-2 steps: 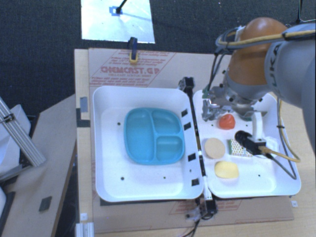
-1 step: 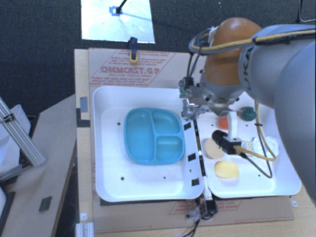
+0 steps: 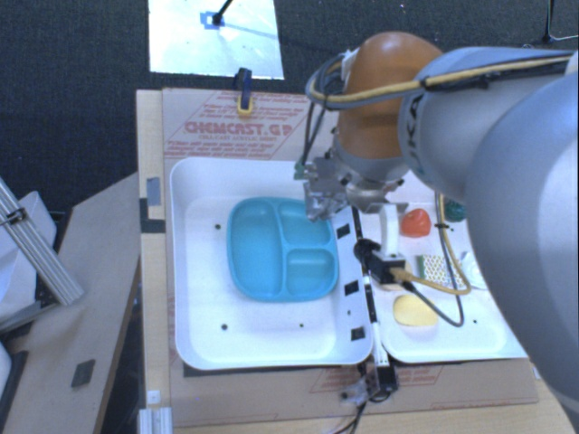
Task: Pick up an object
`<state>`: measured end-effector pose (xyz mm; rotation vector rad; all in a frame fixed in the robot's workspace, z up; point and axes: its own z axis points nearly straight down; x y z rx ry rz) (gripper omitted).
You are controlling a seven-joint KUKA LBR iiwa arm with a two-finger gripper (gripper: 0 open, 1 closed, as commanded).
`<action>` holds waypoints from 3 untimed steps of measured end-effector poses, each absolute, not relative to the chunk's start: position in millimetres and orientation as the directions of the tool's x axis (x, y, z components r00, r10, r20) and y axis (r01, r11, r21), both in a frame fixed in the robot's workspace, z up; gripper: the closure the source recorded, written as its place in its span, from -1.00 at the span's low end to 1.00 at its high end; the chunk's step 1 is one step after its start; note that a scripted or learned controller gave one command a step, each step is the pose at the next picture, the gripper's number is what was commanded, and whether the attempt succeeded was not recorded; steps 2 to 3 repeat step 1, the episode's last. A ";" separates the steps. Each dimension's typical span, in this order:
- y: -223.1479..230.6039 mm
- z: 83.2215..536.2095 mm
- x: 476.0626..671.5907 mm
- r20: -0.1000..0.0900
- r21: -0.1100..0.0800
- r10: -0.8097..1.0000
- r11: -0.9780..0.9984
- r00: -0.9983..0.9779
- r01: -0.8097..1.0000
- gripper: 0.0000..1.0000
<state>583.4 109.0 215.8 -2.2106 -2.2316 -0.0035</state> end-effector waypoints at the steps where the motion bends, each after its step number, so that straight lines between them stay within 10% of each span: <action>1: 105.9 216.0 583.6 0.000 0.001 1.000 0.005 -0.005 1.000 -1.00; 3: 105.9 216.0 583.6 0.000 0.001 1.000 0.005 -0.005 1.000 -1.00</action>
